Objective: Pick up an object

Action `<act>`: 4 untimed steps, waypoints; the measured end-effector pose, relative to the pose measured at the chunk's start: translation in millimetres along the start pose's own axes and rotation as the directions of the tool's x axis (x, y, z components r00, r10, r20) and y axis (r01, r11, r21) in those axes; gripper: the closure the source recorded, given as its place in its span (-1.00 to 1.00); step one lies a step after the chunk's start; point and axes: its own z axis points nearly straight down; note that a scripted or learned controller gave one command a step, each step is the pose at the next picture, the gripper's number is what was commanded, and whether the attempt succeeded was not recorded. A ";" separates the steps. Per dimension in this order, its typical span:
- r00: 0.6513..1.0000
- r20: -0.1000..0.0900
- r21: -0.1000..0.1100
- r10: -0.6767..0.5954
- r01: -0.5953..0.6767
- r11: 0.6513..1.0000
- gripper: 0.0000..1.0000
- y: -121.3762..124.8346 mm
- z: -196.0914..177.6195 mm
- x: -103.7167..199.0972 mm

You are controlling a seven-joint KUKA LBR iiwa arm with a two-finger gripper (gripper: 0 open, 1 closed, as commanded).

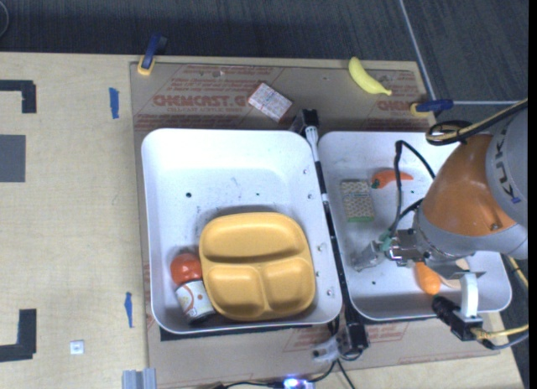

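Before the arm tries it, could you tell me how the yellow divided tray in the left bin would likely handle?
The yellow tray looks like rigid moulded plastic, so probably stiff and light. Its broad, smooth, rounded surface may slip from a narrow gripper. Lying flat, it seems unlikely to roll.

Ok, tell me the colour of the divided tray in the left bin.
Mustard yellow: the tray, seen clearly in the camera view.

Left bin [159, 211]: yellow compartment tray [256, 263], small red-and-white can [190, 288] touching its left edge. Right bin [369, 308]: gripper [369, 253] low over floor; grey-green sponge [357, 200] just above it; orange item [427, 279] beside wrist
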 end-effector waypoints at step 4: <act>1.000 0.000 0.000 -0.001 0.001 1.000 -1.00 0.0 0.0 -0.3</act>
